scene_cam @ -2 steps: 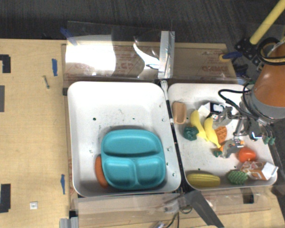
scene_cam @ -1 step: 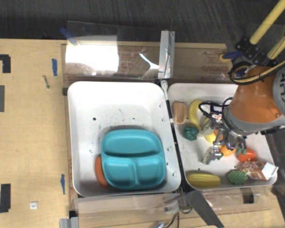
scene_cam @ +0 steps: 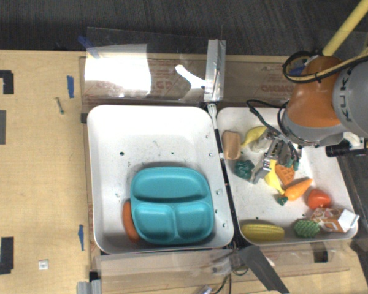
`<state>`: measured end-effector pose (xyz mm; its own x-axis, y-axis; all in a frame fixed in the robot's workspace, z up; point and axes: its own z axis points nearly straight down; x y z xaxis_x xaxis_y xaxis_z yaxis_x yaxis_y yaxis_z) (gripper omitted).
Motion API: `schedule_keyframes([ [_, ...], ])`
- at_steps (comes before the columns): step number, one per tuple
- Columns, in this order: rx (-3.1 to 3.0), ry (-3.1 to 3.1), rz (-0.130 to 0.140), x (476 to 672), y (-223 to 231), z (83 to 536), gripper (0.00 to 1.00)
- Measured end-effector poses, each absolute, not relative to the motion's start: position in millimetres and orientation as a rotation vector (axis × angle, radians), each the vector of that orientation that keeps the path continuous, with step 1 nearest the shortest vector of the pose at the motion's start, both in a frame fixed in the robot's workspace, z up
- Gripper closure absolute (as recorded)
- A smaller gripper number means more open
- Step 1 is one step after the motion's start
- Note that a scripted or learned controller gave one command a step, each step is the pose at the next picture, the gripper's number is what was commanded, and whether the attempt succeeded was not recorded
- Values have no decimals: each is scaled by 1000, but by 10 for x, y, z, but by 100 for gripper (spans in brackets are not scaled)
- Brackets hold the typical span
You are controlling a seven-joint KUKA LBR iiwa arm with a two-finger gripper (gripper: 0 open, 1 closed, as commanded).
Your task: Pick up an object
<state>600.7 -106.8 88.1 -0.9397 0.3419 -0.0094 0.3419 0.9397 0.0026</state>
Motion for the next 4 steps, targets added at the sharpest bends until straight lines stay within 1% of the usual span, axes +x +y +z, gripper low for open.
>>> schedule_keyframes([
  [1, 616, 3076, 1, 5352, -918, 880, 0],
  [2, 750, 3042, 2, 6029, -924, 882, 0],
  [3, 866, 3012, 3, 5664, -1058, 882, 0],
  [4, 861, 3009, 4, 5683, -1048, 1000, 100],
])
